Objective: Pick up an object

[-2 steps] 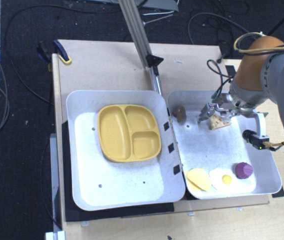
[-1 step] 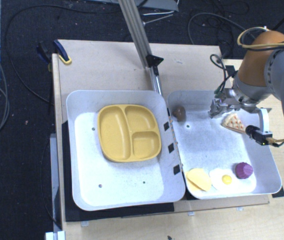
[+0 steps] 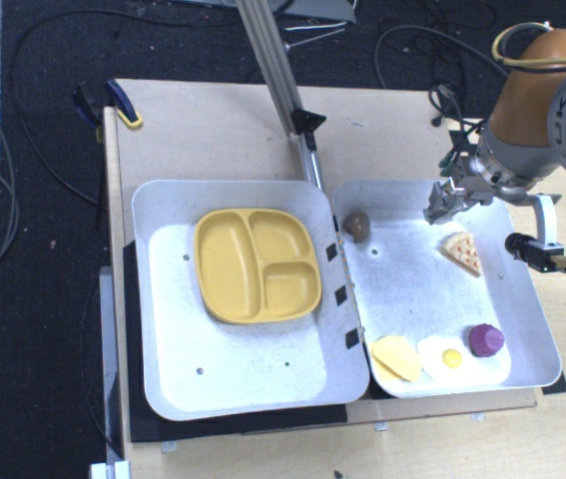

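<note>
My gripper (image 3: 444, 206) hangs over the far right part of the right bin (image 3: 402, 267), just up and left of a pizza slice (image 3: 462, 253). Nothing shows between its fingers. A brown round object (image 3: 357, 227) lies near the bin's far left corner. Along the near side lie a yellow slice-shaped piece (image 3: 395, 357), a fried egg (image 3: 449, 356) and a purple object (image 3: 485, 340). A yellow divided plate (image 3: 259, 264) rests in the left bin (image 3: 173, 367).
A metal pole (image 3: 275, 58) slants down from the top to the seam between the bins. A blue and yellow clamp (image 3: 123, 105) sits at the bench's far left corner. Cables lie on the dark floor around the bench.
</note>
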### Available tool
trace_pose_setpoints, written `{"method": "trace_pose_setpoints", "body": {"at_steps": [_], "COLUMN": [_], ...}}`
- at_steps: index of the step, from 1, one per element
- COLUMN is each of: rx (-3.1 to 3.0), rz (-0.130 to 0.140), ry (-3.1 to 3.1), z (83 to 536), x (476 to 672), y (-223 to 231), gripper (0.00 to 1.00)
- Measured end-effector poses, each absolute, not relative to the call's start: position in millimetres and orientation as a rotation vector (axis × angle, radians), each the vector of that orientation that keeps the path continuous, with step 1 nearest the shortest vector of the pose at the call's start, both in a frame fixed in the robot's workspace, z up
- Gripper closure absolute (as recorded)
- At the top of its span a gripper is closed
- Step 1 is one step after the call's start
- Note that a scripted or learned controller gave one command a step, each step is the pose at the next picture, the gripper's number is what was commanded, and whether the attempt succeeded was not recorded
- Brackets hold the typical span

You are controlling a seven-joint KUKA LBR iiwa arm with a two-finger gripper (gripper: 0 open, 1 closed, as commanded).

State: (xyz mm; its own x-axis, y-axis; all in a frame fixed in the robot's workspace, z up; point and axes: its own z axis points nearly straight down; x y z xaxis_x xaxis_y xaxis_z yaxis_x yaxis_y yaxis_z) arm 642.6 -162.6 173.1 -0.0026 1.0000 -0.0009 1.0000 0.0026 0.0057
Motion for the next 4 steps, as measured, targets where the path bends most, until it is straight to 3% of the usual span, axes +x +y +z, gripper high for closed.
{"method": "trace_pose_setpoints", "body": {"at_steps": [2, 4], "rx": [2.215, 2.216], "rz": [0.004, -0.001], "ry": [2.221, 2.231], "z": [255, 245], "x": [645.4, 597.1], "y": [-163, -68], "gripper": [1.0, 1.0]}}
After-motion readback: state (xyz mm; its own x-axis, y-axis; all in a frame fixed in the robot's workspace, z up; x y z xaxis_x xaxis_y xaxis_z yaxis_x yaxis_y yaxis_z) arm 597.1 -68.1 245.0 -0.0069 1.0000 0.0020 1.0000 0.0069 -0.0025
